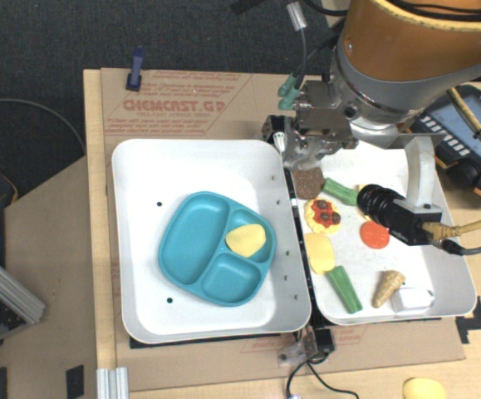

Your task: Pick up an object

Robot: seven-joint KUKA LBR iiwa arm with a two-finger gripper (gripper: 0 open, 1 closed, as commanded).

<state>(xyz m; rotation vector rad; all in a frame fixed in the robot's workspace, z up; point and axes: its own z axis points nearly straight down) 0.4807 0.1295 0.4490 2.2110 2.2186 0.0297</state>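
My gripper (306, 158) hangs over the far left corner of the right bin (452, 285), just above a brown flat piece (308, 181). Whether it touches that piece I cannot tell. Close by lie a green pod (340, 191), a yellow round piece with red and dark spots (322, 214), a red-orange disc (375, 235), a yellow lump (321, 254), a green stick (343, 288), a beige cone (387, 288) and a white block (412, 299).
The left bin (140, 189) holds a blue divided plate (192, 239) with a yellow piece (246, 239) in its right compartment. A blue clip (134, 70) lies on the cardboard at the back. The grey and orange arm looms over the right bin's far side.
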